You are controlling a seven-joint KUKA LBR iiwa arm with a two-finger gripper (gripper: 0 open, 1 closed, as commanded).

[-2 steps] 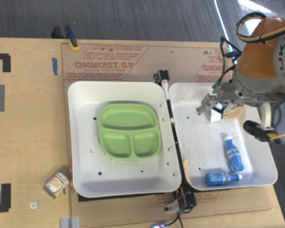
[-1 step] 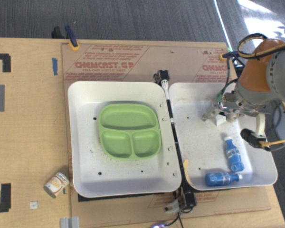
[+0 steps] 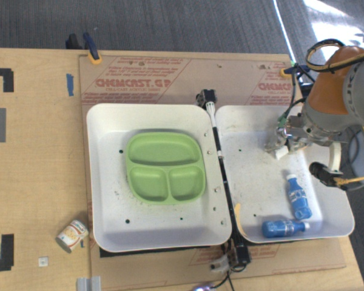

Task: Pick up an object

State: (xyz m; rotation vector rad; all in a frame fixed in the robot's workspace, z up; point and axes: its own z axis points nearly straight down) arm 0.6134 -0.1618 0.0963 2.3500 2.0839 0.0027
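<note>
Two blue bottles lie in the right bin [image 3: 249,162]. One bottle [image 3: 298,197] points along the bin's right side, and the other bottle [image 3: 283,227] lies crosswise near the front wall. My gripper [image 3: 278,146] hangs low over the upper middle of the right bin, up and to the left of both bottles and apart from them. A green divided plate [image 3: 165,167] rests in the middle of the left bin [image 3: 103,162].
A small carton [image 3: 71,235] lies on the bench outside the left bin's front left corner. A black clamp bar [image 3: 217,156] runs between the two bins. Cables [image 3: 333,174] loop off the arm over the right bin's right wall.
</note>
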